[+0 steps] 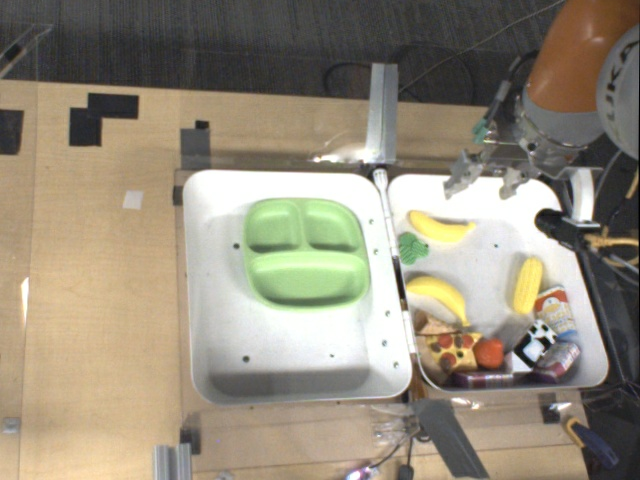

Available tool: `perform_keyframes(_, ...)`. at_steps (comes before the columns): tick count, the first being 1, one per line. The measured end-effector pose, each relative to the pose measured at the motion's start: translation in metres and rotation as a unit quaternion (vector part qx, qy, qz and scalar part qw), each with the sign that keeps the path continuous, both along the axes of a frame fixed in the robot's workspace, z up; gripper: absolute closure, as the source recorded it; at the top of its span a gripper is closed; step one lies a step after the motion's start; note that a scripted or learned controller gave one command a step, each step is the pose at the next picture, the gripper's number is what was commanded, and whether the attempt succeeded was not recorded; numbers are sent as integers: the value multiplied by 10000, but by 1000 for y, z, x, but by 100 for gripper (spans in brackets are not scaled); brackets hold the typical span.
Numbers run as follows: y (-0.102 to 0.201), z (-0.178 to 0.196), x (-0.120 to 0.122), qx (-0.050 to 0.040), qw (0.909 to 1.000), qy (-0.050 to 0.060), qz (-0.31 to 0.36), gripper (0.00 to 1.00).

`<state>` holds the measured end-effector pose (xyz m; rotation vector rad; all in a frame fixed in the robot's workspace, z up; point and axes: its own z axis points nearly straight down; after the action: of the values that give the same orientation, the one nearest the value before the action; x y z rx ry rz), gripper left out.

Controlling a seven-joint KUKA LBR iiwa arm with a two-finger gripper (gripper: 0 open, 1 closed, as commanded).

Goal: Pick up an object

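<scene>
The surface (90, 268) is light wood-toned, with black square marks toward 10 o'clock and a small pale patch (133, 200) near 9 o'clock. Two shallow white bins sit directly on it, side by side and touching along a metal divider. The left bin (215, 368) lies at centre; the right bin (590, 363) lies toward 4 o'clock. A grey metal post (383, 108) stands at 12 o'clock, where the bins meet.

Place: a robot lab
Bench: pale wood top (90, 298), metal brackets
Bins: two white bins (215, 368) at centre
Arm: industrial robot arm (585, 53) at 2 o'clock
Floor: dark carpet (200, 18), loose cables, 12 o'clock
</scene>
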<state>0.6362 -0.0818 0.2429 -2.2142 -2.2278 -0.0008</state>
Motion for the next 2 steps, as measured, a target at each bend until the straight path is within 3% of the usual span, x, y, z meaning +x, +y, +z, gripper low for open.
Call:
perform_keyframes(1, -20, 0, 33, -9, 9970, -20, 773, 0)
perform_keyframes(2, -4, -120, 34, 3, 9911, -1, 1328, 0)
